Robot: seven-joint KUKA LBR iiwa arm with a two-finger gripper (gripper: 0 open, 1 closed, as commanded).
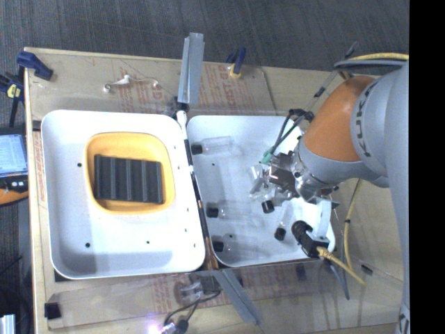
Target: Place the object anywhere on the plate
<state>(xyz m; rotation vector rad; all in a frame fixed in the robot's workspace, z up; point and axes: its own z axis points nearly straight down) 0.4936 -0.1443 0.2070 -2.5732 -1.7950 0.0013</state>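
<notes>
Right of centre in the frame, my tool (268,186) hangs low over the right bin (236,249), and I cannot tell its state from this slanted angle. My grey arm (361,138) reaches in from the right edge. At centre left, inside the left bin (62,242), sits the yellow plate (128,142) bearing a dark ridged object (129,179). Both bins rest on my desk (83,75).
</notes>
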